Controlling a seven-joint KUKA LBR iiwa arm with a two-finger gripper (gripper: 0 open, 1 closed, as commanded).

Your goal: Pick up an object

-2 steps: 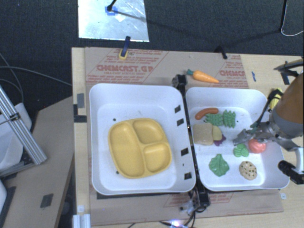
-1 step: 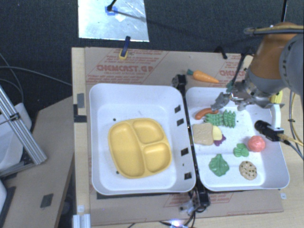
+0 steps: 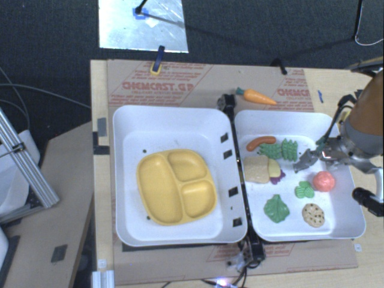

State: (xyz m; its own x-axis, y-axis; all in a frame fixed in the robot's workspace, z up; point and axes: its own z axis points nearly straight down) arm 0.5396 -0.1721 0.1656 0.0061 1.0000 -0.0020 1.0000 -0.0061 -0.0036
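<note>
Two white bins (image 3: pixel 174 116) share my bench; near the pink ball (image 3: pixel 324 181), the gripper (image 3: pixel 305 161) hangs with fingers apart, so I should center before closing.

Single fixed camera above bench (image 3: pixel 198 77), looking down at slant, both white bins (image 3: pixel 174 119) fully in frame.

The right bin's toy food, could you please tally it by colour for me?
Green: 3, the ridged piece, the small leafy piece and the large leafy piece
Red or pink: 2, the sausage and the ball
Tan: 2, the bread slice and the cookie
Purple: 1, the purple piece
Total: 8
</note>
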